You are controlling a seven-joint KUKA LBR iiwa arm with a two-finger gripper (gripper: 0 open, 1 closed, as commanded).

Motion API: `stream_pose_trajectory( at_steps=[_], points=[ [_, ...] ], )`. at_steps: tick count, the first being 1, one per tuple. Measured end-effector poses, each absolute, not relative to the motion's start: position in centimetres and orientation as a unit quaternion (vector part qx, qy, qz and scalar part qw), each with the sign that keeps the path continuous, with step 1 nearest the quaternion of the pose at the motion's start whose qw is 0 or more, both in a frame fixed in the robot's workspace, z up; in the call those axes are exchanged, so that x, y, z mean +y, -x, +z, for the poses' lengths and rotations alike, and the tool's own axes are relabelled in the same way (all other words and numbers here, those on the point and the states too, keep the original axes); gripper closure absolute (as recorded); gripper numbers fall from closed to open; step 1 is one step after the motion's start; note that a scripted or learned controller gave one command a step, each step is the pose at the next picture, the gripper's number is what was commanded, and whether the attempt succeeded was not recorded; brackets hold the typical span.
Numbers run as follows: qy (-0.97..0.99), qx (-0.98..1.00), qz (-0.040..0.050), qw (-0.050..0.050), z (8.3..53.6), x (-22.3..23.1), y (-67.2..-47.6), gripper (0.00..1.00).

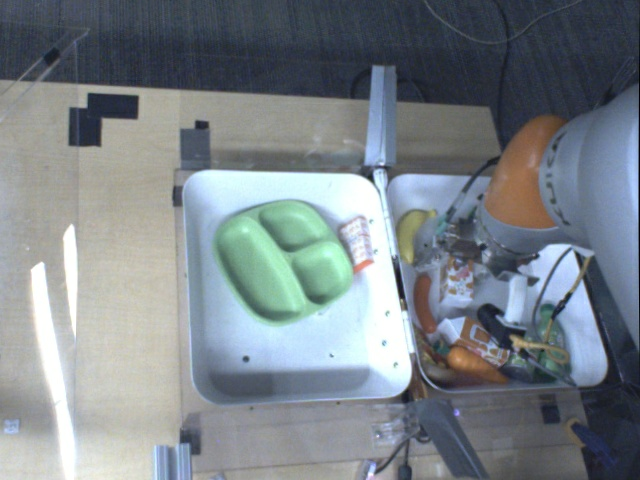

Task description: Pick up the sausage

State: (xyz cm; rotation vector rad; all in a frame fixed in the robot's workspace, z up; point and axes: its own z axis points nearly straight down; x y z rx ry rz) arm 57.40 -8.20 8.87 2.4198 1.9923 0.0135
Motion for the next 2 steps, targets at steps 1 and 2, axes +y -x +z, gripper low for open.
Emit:
stream_pose_trajectory(
  at_steps=[1,2],
  points=[
    [-0.756,0.654,0.0049,0.004,8.9,-9.9,-53.9,0.0],
    [-0.756,0.655,0.0072,0.006,10.0,-9.7,-54.1,1.0]
  ],
)
